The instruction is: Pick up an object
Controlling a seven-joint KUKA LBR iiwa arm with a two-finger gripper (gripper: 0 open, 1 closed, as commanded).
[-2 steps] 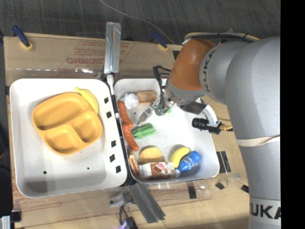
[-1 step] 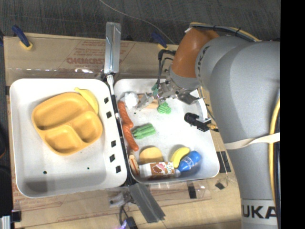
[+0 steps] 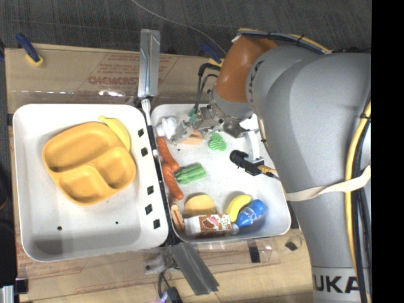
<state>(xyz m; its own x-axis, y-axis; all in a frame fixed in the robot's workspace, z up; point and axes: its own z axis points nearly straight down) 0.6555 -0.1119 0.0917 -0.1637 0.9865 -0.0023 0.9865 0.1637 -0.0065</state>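
Observation:
My gripper (image 3: 188, 129) reaches down into the back left part of the right bin (image 3: 273, 194). It is right beside a white crumpled object (image 3: 166, 126) and over a small peach-coloured piece (image 3: 192, 139). Whether it holds anything is hidden by the wrist. A small green ridged toy (image 3: 217, 142) lies just to its right. An orange carrot (image 3: 166, 157) and a second orange piece (image 3: 173, 185) lie along the bin's left wall. A green toy vegetable (image 3: 190, 173) rests mid-bin. At the front sit a bun (image 3: 199, 204), a banana (image 3: 237, 205), a blue bottle (image 3: 252, 214) and a labelled bottle (image 3: 208, 223).
The left bin (image 3: 31, 232) holds a yellow divided plate (image 3: 88, 163) with a yellow banana (image 3: 118, 131) at its back edge. A metal divider (image 3: 149, 62) stands between the bins. The grey arm (image 3: 315, 118) covers the right bin's right side.

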